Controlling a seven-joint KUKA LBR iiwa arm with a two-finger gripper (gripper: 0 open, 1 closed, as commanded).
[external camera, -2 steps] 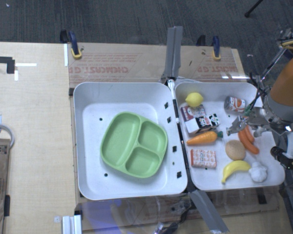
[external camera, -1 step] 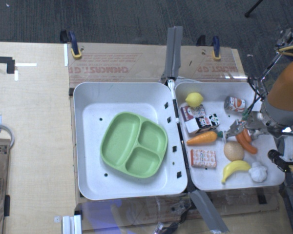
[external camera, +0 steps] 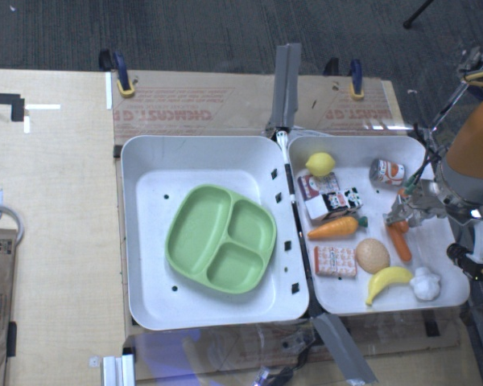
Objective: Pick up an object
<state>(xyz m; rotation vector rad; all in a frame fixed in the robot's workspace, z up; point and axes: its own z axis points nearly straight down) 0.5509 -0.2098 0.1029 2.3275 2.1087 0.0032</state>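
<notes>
Banana (external camera: pixel 387 282) and white ball (external camera: pixel 425 285) sit at the near edge of the right bin (external camera: pixel 362 145), and just behind them the end effector (external camera: pixel 403 214) hangs low right over the small carrot (external camera: pixel 400 242). Open or closed? Can't tell from up here. Risk now: that carrot lies tight among the egg (external camera: pixel 373 256), the banana and the ball, so a slightly off descent could nudge it aside or pinch a neighbour instead.
</notes>
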